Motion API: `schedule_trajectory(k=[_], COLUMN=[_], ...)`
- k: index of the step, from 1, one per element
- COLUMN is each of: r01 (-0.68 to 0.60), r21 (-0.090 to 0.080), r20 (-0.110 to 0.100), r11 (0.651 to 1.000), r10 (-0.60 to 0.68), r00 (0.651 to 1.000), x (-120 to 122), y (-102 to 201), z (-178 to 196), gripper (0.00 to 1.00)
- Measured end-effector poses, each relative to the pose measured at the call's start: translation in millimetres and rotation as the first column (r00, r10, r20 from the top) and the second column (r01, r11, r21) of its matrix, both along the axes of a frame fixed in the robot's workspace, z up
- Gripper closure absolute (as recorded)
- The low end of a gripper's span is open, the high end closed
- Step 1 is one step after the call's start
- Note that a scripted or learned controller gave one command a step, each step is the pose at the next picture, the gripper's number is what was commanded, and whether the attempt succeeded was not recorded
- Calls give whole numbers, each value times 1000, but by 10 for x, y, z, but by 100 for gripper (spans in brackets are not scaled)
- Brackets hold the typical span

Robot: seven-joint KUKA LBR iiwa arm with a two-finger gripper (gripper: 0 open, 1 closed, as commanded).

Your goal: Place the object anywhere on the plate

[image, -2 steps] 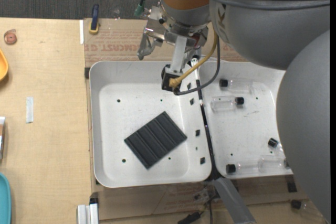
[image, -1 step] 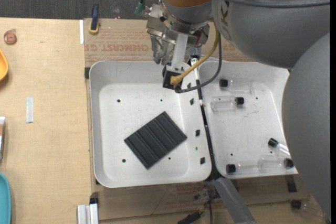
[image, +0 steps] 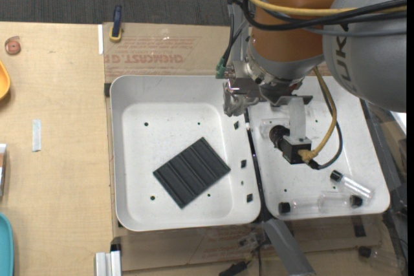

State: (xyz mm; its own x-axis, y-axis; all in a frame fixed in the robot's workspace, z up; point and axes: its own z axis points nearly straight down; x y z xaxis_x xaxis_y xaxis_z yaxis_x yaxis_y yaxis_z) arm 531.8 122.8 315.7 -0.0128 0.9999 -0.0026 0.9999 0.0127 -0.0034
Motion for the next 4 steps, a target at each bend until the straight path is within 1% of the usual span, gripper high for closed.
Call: schedule_trajectory(k=[1,2,3,4], r01=[-295,-581,-745,-773], r21=[2,4,4,3], r20=[0,0,0,2], r11=[956,814,667,634], r10=[295,581,745,773], r00=[956,814,667,634], x=[-246,-539,-234,-538], y=[-620,-584,12,419], z=[78,-421,-826,-577], gripper=[100,100,100,100])
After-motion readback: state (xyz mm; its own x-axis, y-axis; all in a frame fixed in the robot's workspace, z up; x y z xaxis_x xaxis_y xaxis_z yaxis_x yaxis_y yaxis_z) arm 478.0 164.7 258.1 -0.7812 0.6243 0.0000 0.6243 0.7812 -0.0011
